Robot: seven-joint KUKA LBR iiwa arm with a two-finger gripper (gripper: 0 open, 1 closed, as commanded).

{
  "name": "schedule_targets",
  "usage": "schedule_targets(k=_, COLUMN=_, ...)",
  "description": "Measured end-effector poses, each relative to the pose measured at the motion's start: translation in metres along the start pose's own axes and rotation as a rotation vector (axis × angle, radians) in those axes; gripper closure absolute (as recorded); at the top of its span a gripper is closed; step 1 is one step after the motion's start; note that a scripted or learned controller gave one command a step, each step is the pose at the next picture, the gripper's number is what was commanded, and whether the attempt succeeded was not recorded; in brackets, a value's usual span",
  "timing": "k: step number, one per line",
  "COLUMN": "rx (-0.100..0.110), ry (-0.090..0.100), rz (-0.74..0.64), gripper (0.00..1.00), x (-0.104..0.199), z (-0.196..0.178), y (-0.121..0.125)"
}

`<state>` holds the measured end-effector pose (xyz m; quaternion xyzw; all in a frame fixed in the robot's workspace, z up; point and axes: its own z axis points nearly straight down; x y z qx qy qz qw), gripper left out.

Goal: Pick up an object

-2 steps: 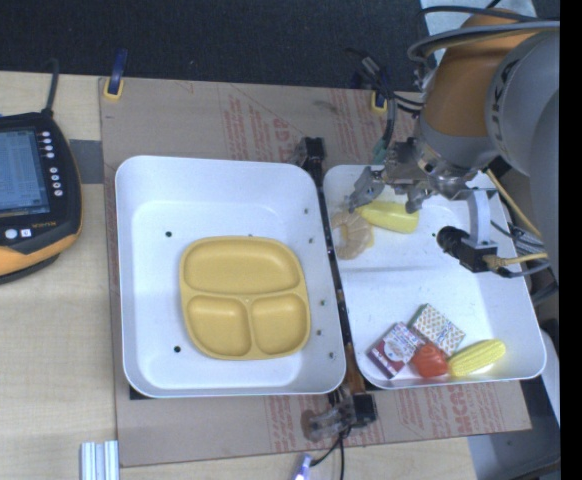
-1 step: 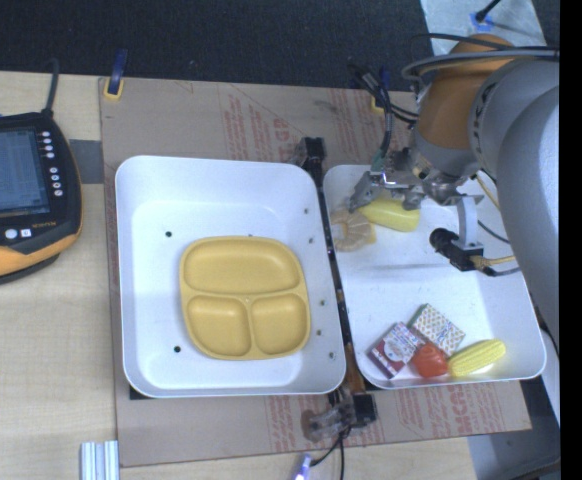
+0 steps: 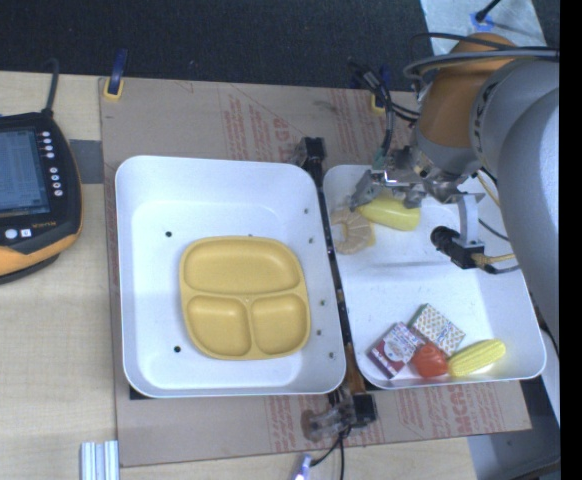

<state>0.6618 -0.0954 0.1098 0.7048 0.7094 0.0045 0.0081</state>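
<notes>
A pale wood counter (image 3: pixel 31 368) carries brown cardboard (image 3: pixel 421 433) with faint red print, too blurred to read. In the right bin (image 3: pixel 516 298), the near corner holds a red-and-white packet (image 3: pixel 396 348), a checked packet (image 3: pixel 438 328), a tomato (image 3: pixel 431 362) and a corn cob (image 3: pixel 477 357). The left bin (image 3: pixel 151 268) holds a yellow divided plate (image 3: pixel 243 296). Farther back, the gripper (image 3: pixel 399 190) sits over a yellow banana-like object (image 3: pixel 391 214), touching it; whether it grips, I cannot tell. A handheld screen pendant (image 3: pixel 16 193) lies far left.

The left bin (image 3: pixel 136 268) holds a yellow divided plate (image 3: pixel 243 296). Over the far end of the right bin (image 3: pixel 511 298) the gripper (image 3: pixel 399 190) sits right at a yellow banana-like piece (image 3: pixel 391 214), a tan object (image 3: pixel 355 232) just left of it. At the near end lie two packets (image 3: pixel 418 336), a red ball (image 3: pixel 431 361) and yellow corn (image 3: pixel 477 357). A tablet (image 3: pixel 16 193) rests far left.
</notes>
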Motion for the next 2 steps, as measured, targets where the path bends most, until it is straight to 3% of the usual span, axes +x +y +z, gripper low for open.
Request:
schedule_targets(k=1, rx=-0.007, ry=-0.003, rz=-0.001, gripper=0.0, x=0.001, z=0.005, y=0.002)
schedule_targets(k=2, rx=-0.009, ry=-0.002, rz=-0.005, gripper=1.0, x=0.001, z=-0.007, y=0.004)
